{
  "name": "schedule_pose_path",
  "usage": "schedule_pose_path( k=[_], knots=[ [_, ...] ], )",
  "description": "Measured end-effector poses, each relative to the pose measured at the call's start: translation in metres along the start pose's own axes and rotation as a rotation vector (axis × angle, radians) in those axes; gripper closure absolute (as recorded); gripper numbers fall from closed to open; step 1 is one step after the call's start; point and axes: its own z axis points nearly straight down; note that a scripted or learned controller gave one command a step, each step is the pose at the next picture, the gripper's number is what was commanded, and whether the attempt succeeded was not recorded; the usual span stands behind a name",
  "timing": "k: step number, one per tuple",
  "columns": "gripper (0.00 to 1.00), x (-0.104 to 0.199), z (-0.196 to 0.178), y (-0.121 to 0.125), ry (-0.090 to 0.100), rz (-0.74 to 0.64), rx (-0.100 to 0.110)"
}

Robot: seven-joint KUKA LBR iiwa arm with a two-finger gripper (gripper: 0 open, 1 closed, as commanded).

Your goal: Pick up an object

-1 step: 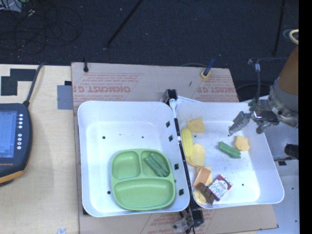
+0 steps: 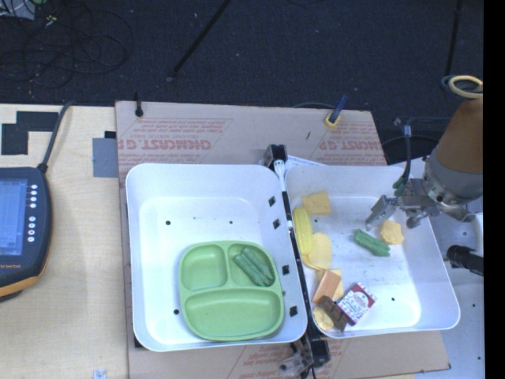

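Note:
My gripper (image 2: 397,214) hangs over the right bin (image 2: 430,290) near its far right side, with its fingers spread open and nothing between them. Just below the fingertips lies a small yellow piece (image 2: 391,233). A green pickle-like item (image 2: 372,242) lies to the left of that piece. Further left are a yellow wedge (image 2: 317,204), a corn cob (image 2: 302,229) and a pale yellow piece (image 2: 320,250). An orange block (image 2: 327,284), a brown bar (image 2: 332,313) and a red-and-white packet (image 2: 357,302) sit at the bin's near left.
The left bin (image 2: 158,204) holds a green divided plate (image 2: 197,306) with green pods (image 2: 254,265) in one compartment. A teach pendant (image 2: 20,227) lies on the bench at far left. The bins' shared wall (image 2: 286,235) runs between them.

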Motion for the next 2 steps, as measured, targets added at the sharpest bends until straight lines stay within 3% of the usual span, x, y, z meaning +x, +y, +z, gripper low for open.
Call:
schedule_pose_path(
  k=[1, 2],
  knots=[
    [0.00, -0.007, 0.097, -0.007, 0.001, 0.000, -0.004],
    [1.00, -0.009, 0.081, -0.006, 0.003, 0.003, -0.006]
  ],
)
